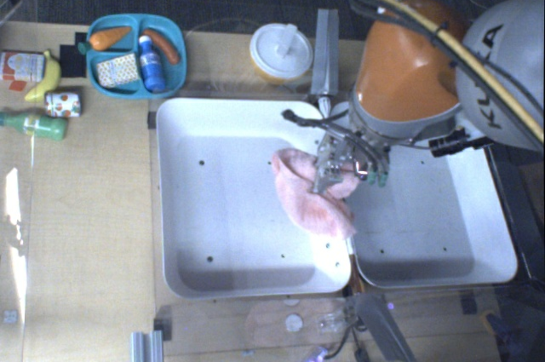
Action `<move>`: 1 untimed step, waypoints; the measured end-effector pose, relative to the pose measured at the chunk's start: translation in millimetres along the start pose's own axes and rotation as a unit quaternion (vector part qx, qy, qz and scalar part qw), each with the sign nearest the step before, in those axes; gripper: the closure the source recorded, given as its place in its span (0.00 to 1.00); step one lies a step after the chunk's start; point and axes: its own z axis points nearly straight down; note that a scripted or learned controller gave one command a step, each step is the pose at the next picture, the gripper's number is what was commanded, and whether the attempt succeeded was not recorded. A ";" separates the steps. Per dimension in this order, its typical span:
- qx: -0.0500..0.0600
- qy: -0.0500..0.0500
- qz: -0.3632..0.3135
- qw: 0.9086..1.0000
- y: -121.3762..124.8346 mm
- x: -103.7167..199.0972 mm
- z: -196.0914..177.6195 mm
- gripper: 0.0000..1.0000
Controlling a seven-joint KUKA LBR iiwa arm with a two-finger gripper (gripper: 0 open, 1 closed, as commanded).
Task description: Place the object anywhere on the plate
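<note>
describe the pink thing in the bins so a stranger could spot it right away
Start at the left white bin and go to its right edge. The pink cloth lies crumpled there, under the tool. It is the soft pink item among white surfaces.

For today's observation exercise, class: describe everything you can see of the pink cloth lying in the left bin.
The pink cloth looks like soft, fuzzy fabric, pale pink and crumpled into an elongated heap rather than spread flat. It lies at the right side of the left white bin, its lower end reaching that bin's right wall. The gripper is right over its upper right part and hides some of it.
</note>
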 end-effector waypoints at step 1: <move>0.000 0.001 -0.064 0.998 26.7 42.0 8.2 1.00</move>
